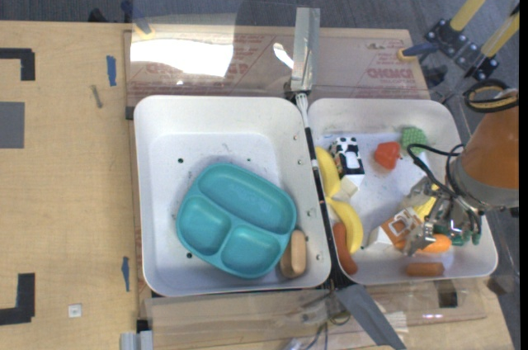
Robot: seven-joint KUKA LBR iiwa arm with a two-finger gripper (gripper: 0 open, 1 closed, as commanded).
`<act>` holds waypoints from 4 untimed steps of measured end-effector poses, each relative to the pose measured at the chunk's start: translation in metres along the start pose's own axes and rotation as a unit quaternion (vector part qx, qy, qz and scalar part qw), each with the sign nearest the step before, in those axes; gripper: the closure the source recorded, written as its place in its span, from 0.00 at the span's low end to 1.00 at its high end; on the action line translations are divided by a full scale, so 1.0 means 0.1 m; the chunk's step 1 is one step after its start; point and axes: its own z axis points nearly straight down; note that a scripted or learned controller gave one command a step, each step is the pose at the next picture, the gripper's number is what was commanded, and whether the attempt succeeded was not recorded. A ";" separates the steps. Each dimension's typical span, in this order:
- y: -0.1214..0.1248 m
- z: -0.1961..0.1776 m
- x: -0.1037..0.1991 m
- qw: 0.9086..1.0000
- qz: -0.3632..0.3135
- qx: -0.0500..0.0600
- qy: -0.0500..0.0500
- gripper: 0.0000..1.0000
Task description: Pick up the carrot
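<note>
Reaching into the right bin's point(470, 175) lower right, the end effector point(429, 237) crowds an orange carrot point(439, 242); its grip cannot be told. Nearby clutter risks a missed or wrong grasp.

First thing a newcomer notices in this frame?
The teal divided plate in the left bin, with a tan bread-like roll beside its right edge. Next, the clutter in the right bin: two bananas along its left wall, a red strawberry-like toy and a green piece near the top. The gripper hangs low at that bin's lower right over small orange items.
</note>
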 end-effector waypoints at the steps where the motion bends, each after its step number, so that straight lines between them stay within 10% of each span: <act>1: -0.05 0.00 0.12 1.000 -0.006 -0.001 0.000 0.00; 2: -0.04 -0.12 0.10 1.000 -0.008 -0.001 -0.004 1.00; 3: -0.35 0.00 -0.03 0.993 -0.118 -0.001 -0.001 1.00; 4: 0.42 -1.11 0.23 0.994 -0.110 -0.002 -0.004 1.00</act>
